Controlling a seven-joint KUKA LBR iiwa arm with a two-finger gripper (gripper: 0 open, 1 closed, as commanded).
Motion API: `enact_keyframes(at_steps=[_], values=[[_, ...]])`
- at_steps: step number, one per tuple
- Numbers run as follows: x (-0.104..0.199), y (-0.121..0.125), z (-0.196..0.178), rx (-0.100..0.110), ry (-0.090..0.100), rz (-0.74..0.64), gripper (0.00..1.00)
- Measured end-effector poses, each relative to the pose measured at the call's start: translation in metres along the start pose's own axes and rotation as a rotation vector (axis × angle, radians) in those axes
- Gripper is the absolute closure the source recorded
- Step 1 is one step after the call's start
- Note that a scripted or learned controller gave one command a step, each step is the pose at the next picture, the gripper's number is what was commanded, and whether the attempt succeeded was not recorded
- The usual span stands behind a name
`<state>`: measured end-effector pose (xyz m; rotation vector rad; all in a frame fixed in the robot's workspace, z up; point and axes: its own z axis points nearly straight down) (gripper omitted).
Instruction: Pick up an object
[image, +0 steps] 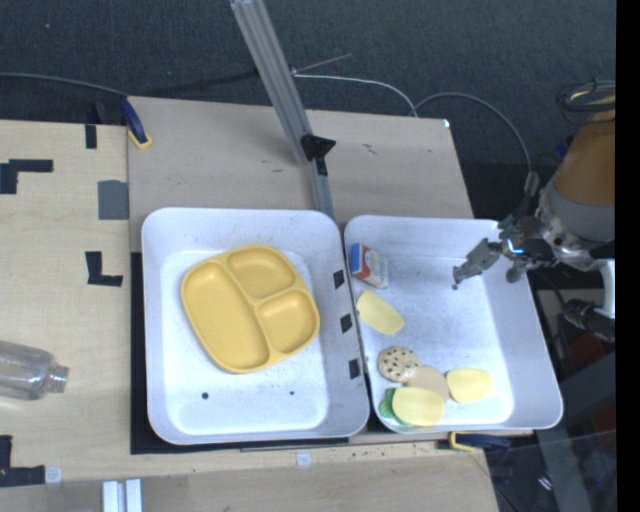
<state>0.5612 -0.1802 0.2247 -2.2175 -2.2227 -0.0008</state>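
We see a pale wooden bench (250, 140) carrying two shallow white bins side by side: the left bin (160, 300) and the right bin (520, 340), their rims touching. At the bench's left edge lies what may be a clear plastic bottle (28, 370). Black tape marks (98, 270) dot its left part.

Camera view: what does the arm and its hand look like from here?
The arm enters from the right: a rounded grey body with a broad orange band above the wrist. Beyond it sits a lighter metallic wrist block. The hand is small, dark grey and slender, ending in thin fingers. A thin cable loops across the bench behind it.
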Motion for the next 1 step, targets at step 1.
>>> enact_keyframes(at_steps=[1], values=[[0.0012, 0.0005, -0.0098, 0.0, 0.002, -0.002, 1.0]])
